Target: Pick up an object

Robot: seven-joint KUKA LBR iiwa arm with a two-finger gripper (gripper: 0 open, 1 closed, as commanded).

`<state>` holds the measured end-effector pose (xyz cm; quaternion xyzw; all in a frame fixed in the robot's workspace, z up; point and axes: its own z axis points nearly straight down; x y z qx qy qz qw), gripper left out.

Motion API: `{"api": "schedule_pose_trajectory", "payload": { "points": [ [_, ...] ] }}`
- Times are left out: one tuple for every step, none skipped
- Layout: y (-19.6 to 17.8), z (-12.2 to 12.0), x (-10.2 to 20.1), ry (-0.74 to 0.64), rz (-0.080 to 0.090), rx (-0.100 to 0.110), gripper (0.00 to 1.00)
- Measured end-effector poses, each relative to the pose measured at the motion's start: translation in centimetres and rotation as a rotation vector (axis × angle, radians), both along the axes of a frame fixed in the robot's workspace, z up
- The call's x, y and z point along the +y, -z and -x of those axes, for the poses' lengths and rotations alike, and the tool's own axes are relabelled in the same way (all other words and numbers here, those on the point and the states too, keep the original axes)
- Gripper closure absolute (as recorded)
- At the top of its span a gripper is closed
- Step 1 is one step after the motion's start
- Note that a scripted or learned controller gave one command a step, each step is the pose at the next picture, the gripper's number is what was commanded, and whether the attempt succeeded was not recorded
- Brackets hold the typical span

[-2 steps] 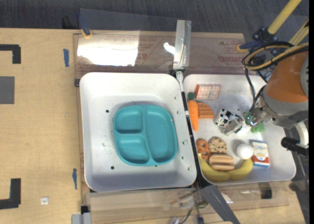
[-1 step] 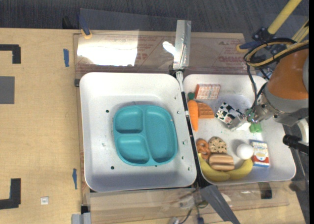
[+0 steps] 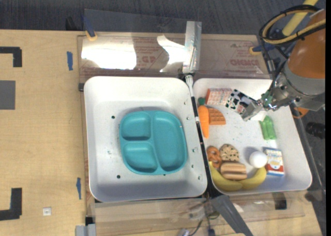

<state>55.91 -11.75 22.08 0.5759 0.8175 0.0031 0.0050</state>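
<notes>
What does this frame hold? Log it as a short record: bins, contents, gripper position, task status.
left bin: teal divided plate
right bin: carrot, orange waffle piece, printed box, green item, pretzel, cookie, hot dog, banana, white egg, small carton
gripper: over the right bin's upper part, by a black-and-white patterned item
grasp: cannot tell
task status: no lift visible

Arm (image 3: 305, 69) enters from the right, orange band above the wrist, forearm angled down and leftward. Gripper (image 3: 252, 111) points left, low over the surface.
</notes>
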Motion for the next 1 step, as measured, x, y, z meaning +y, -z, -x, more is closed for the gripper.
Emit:
{"api": "schedule_pose_trajectory", "payload": {
  "points": [
    [0.96, -2.91, 7.92, 0.175, -0.003, 0.011, 1.00]
  ]
}}
